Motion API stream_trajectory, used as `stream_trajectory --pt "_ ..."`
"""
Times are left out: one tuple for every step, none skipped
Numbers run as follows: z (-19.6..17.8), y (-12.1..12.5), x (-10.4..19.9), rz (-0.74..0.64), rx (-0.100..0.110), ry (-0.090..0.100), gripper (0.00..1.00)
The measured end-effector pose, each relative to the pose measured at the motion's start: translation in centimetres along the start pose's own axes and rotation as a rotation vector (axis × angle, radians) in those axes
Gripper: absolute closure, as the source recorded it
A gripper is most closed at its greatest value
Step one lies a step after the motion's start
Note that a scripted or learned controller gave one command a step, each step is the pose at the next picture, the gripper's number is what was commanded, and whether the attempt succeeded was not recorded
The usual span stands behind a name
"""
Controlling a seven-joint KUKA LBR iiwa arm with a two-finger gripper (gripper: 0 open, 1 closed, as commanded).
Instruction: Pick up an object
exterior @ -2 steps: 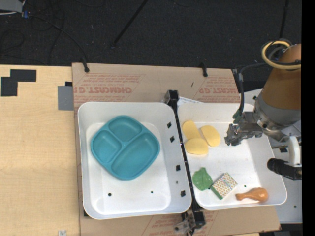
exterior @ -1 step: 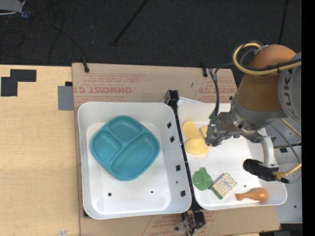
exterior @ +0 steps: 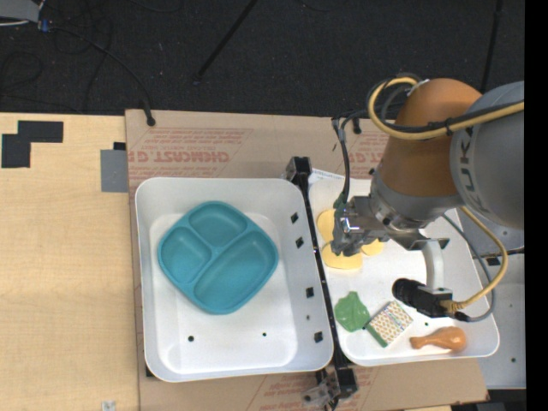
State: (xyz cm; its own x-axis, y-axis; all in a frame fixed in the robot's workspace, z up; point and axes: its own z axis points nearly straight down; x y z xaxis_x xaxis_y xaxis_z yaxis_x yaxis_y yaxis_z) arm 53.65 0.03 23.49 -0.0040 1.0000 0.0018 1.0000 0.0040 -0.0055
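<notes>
My gripper (exterior: pixel 342 245) is low in the right bin (exterior: pixel 488 336), at its left side, directly over a pale yellow object (exterior: pixel 336 259) that it partly hides. Closer to the front of that bin lie a green crumpled piece (exterior: pixel 351 311), a small speckled packet (exterior: pixel 390 322) and an orange pear-shaped toy (exterior: pixel 438 340). A teal divided plate (exterior: pixel 218 255) rests in the left bin (exterior: pixel 171 349). The wrist and arm cover much of the right bin's back half.
A black divider rail (exterior: pixel 310 264) runs between the two bins. Cardboard (exterior: pixel 223 148) lies under both bins, with the wooden bench top (exterior: pixel 60 272) to the left. The left bin has bare floor in front of the plate.
</notes>
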Motion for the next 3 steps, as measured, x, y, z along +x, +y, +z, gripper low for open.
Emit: stream_trajectory --pt "0.8 0.4 4.9 -0.001 0.0 -0.001 1.0" --pt "0.6 0.8 10.3 -0.001 -0.002 -0.001 1.0" --pt "0.6 0.7 10.1 0.002 -0.001 -0.002 0.0"
